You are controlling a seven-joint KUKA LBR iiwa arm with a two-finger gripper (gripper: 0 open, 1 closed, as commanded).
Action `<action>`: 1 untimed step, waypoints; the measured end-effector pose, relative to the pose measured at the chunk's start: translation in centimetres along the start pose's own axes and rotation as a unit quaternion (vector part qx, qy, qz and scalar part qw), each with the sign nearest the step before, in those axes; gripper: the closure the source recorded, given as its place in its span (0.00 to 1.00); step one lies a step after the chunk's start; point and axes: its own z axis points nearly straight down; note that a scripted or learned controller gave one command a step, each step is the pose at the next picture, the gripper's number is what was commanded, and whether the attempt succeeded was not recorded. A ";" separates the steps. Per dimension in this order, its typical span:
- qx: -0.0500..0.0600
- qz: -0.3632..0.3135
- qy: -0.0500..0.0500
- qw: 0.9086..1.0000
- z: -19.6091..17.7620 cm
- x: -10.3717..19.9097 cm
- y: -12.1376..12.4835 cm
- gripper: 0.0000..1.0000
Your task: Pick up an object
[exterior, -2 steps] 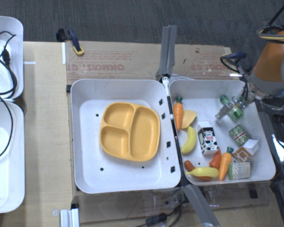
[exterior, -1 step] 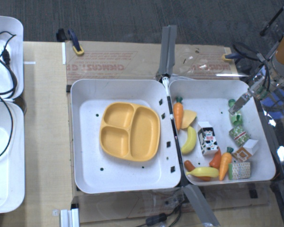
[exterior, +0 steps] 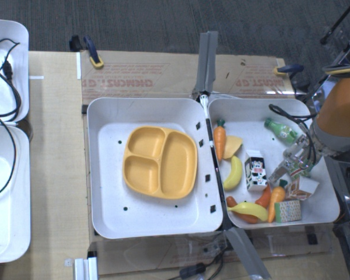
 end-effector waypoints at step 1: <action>0.000 -0.069 -0.001 0.998 -8.4 -1.0 4.1 0.00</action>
